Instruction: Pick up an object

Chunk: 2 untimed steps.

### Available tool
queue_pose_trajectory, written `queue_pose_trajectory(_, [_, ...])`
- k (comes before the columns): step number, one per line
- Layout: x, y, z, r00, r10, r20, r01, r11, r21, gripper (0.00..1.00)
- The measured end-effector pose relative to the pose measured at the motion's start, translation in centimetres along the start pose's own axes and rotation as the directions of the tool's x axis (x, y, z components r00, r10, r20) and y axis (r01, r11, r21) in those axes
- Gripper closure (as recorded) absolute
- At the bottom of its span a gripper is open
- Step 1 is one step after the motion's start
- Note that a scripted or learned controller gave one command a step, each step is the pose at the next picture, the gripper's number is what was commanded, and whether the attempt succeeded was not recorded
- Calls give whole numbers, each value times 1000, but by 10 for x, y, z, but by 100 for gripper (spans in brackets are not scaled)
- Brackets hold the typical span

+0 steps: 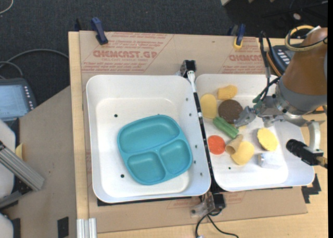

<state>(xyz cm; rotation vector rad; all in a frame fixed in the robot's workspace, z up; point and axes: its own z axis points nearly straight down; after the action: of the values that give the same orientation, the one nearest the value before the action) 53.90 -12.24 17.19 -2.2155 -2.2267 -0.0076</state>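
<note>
The right bin (pixel 270 175) holds several toy foods. A brown round piece (pixel 229 110) lies beside a green stick (pixel 225 126). Below them are a red-orange ball (pixel 216 144) and a yellow cup-shaped piece (pixel 242 153). Two yellow pieces (pixel 208 105) (pixel 227 92) lie at the back left, and a yellow slice (pixel 267 139) sits right of centre. My gripper (pixel 246 117) reaches in from the right, low over the bin. It is just right of the brown piece and the green stick, and I see nothing held in it.
The left bin (pixel 104 127) holds a teal divided plate (pixel 153 149). A small grey piece (pixel 261 160) lies near the right bin's front. The arm's orange band (pixel 307 70) and a black part (pixel 302 151) hang over the right bin's right side. Clamps (pixel 99 30) (pixel 239 35) grip the board's back edge.
</note>
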Motion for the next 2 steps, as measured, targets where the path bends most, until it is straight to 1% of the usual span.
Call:
queue_pose_trajectory(1, [-30, -52, 89, 1000, 11, 2, -11, 1000, 7, 0])
queue_pose_trajectory(2, [-28, -48, 75, 1000, 7, 5, -7, 1000, -4, 100])
